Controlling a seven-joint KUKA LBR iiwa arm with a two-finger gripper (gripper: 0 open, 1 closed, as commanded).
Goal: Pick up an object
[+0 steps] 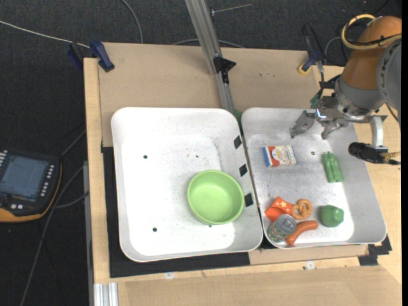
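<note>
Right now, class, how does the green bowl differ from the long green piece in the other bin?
The green bowl is round, hollow and pale lime; the long green piece is narrow, stick-like and darker. The bowl sits in the left bin, the piece in the right bin. The bowl is far larger. Both are green and untouched by the gripper.
</note>
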